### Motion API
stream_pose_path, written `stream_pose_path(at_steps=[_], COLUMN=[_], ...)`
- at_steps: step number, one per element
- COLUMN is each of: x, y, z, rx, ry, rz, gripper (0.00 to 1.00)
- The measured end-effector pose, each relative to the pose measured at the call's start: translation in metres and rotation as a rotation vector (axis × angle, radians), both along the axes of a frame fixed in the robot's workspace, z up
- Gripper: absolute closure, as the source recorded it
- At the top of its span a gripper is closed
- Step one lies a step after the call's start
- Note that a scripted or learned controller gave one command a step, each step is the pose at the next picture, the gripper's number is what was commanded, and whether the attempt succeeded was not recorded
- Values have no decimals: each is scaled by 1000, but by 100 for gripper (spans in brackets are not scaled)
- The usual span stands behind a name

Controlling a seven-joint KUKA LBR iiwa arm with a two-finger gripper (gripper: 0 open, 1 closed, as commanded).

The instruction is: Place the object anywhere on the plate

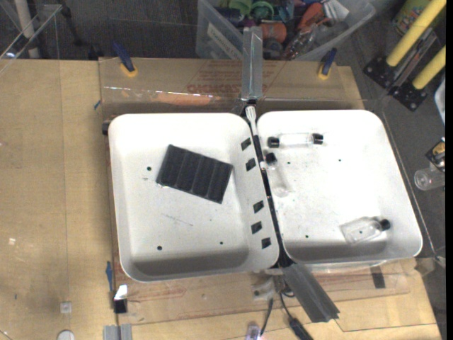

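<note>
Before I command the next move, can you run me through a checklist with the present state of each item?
1. Dark ridged plate lying flat in the left bin: ok.
2. Capped clear vial in the right bin, apart from other things: ok.
3. That vial away from the bin's wall: not ok, it lies near the front right corner.
4. Second vial near the far wall: ok.
5. Small thing beside the divider: cannot tell what it is.
6. An object on the plate: not ok.

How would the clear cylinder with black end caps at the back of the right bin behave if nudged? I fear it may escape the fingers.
The clear cylinder lies on its side, so it would probably roll across the right bin if pushed sideways. It looks like smooth transparent plastic, likely light and slippery.
</note>
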State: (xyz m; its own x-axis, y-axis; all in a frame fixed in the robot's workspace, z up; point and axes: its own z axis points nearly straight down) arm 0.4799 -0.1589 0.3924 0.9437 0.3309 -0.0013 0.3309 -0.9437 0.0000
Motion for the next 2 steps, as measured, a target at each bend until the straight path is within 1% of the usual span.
stream_pose_path(at_steps=[1, 2], x=[-1, 0], y=[-19, -34], z=[-31, -27], rx=[4, 1], ry=[4, 1], rz=[178, 254], gripper=[100, 100])
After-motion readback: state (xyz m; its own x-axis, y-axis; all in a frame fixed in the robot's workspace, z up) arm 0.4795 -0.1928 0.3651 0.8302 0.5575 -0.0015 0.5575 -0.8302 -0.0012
